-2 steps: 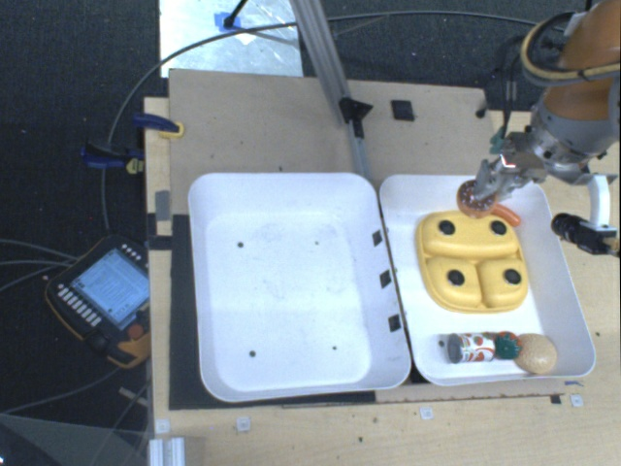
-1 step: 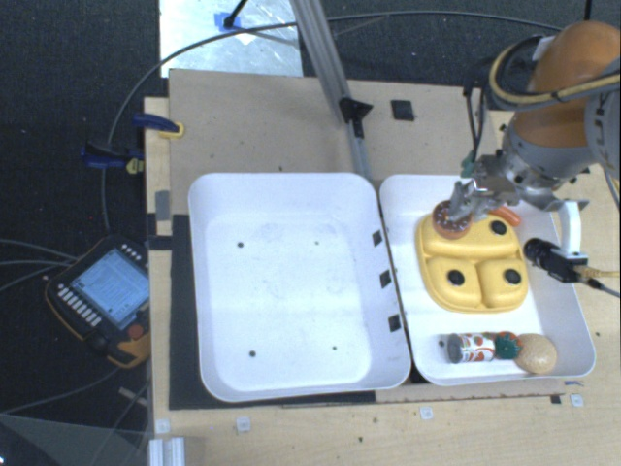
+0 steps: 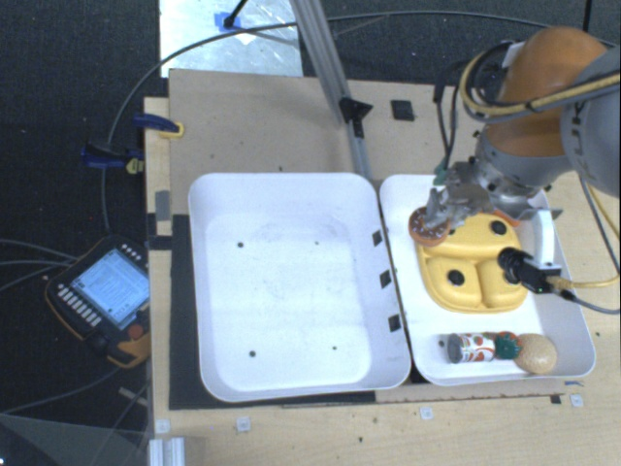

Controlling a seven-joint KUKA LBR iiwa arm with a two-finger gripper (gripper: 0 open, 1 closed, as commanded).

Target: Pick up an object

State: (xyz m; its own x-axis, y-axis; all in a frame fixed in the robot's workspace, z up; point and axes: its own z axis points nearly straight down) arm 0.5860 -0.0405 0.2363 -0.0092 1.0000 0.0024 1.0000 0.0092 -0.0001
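My gripper [image 3: 439,210] hangs low over the back left part of the right bin [image 3: 582,343]. Right under its tip lies a brown ring-shaped thing [image 3: 424,229], resting against the left end of a large yellow moulded piece [image 3: 471,265] with dark spots. Whether the ring is gripped or merely touched cannot be made out. Along the bin's front wall lie a small red and white bottle [image 3: 474,348] on its side and a tan rounded lump [image 3: 536,354] beside it.
The left bin [image 3: 209,260] stands beside the right one, with a shared rim between them. A grey slanted pole [image 3: 325,51] rises behind the bins. A hand-held pendant [image 3: 102,294] and cables lie off the bench to the left.
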